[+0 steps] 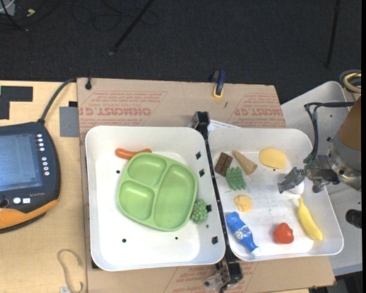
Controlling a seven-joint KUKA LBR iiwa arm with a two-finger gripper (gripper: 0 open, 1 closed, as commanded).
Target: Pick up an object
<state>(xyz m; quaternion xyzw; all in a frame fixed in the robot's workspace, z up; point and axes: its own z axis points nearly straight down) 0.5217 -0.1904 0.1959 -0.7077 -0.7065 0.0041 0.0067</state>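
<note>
My gripper [305,183] hangs over the right edge of the right bin [265,140], open, with nothing between its grey fingers [290,181]. Just below it lies a yellow banana [308,220], and a red tomato-like piece [283,233] sits left of the banana. A yellow lemon shape [273,158] is up and to the left of the gripper. Further left are a tan wedge [245,162], a brown block [223,162], a green leafy piece [235,178], a small yellow-orange lump [243,202] and a blue packet [240,231].
The left bin [104,237] holds a green divided plate [157,190], an orange carrot [133,152] and a green grape bunch [199,211] by the divider. A control pendant [18,170] lies at far left. A yellow-blue clamp [218,85] sits on the cardboard behind.
</note>
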